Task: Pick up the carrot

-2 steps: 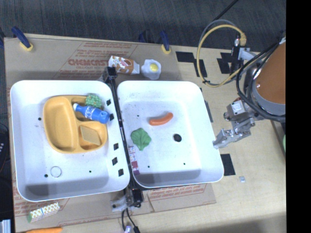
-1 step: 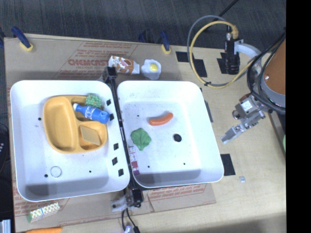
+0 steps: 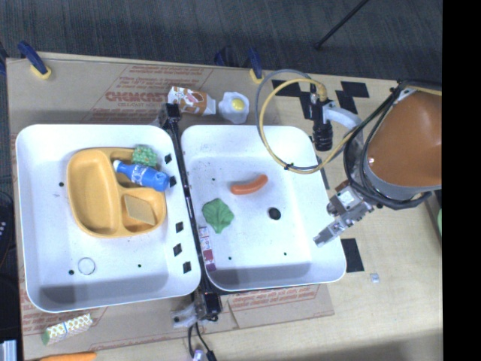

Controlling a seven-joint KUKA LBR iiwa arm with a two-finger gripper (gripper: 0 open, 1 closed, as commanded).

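The slim orange carrot [image 3: 249, 185] is lying bare on the floor of the right-hand shallow white plastic bin [image 3: 301, 271], tilted slightly, its right tip raised toward two o'clock. The grey two-finger gripper [image 3: 337, 226] is hanging over that bin's right rim, gripping nothing; how far it is parted I cannot tell, since it is showing small and blurred. From the claw, the carrot is sitting at about ten o'clock, well apart, with a small dark round spot [image 3: 274, 214] on the floor lying between them. The risks, as I judge them: a smooth, narrow carrot may be rolling or sliding away if the claw is coming down off its axis, and a closing along its length rather than across it would be slipping off. The flat green leafy piece [image 3: 218, 214] at the carrot's seven o'clock is lying near enough to be caught by mistake, and the looping yellow cable [image 3: 264, 136] over the bin's top right could be snagging the wrist.
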